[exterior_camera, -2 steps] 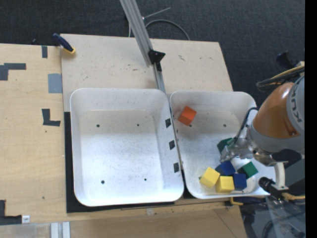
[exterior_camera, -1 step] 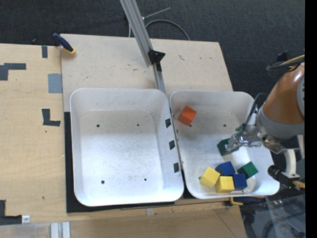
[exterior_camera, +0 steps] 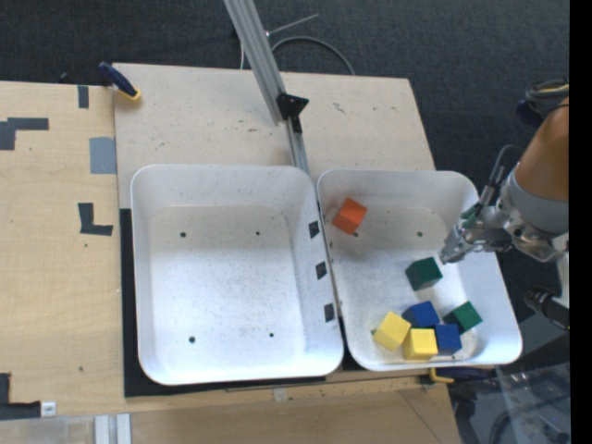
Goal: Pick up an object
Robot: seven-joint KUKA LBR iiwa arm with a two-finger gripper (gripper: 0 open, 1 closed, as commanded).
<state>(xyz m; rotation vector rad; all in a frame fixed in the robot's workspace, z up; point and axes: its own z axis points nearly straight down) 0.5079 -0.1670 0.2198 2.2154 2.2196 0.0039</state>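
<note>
At the far left the wooden tabletop [exterior_camera: 55, 248] shows grey tape marks, and a blue and yellow clamp [exterior_camera: 120, 81] lies near its upper edge. Next comes the left bin [exterior_camera: 148, 276], a shallow white tray with a few dark dots on its floor. A slanted metal rail [exterior_camera: 254, 40] runs down from the top of the view to the seam where the two bins meet. The right bin [exterior_camera: 388, 181] sits touching the left one and holds all the blocks. An orange block [exterior_camera: 350, 216] lies by itself in the upper left part of this bin. Farther right and lower, a dark green block [exterior_camera: 425, 273] rests near the middle. Along the bin's lower edge a cluster sits close together: two yellow blocks [exterior_camera: 392, 330] [exterior_camera: 423, 343], a pair of blue blocks [exterior_camera: 424, 315] behind and beside them, and another green block [exterior_camera: 466, 316] at the right end. The claw [exterior_camera: 457, 249] hangs over the right side of this bin, just above and to the right of the dark green block, with nothing seen between its tips; whether it is open or closed I cannot tell. The grey arm [exterior_camera: 536, 202] with its orange band reaches in from the right.
</note>
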